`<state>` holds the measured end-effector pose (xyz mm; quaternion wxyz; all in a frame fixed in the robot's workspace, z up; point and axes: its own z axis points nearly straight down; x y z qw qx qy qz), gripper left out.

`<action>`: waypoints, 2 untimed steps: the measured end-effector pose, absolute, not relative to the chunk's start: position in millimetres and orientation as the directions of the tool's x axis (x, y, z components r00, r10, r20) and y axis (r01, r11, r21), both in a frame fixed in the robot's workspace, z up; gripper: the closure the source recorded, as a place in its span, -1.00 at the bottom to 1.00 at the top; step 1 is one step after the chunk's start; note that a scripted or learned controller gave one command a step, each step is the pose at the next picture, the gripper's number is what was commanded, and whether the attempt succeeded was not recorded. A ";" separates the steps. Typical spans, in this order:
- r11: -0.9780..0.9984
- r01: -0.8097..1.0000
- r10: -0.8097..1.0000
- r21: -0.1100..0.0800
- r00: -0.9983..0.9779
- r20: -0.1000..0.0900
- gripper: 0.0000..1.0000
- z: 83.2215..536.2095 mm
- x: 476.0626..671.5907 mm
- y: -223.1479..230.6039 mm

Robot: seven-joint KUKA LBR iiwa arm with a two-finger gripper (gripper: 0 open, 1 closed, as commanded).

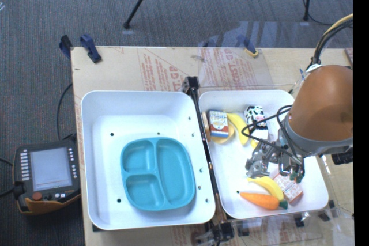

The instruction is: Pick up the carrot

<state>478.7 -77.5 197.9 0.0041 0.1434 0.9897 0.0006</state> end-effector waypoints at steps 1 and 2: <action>0.959 0.283 0.283 0.001 -0.959 0.000 -1.00 194.7 477.0 -77.1; 0.950 0.312 0.312 0.001 -0.950 0.005 -1.00 85.1 475.1 -83.1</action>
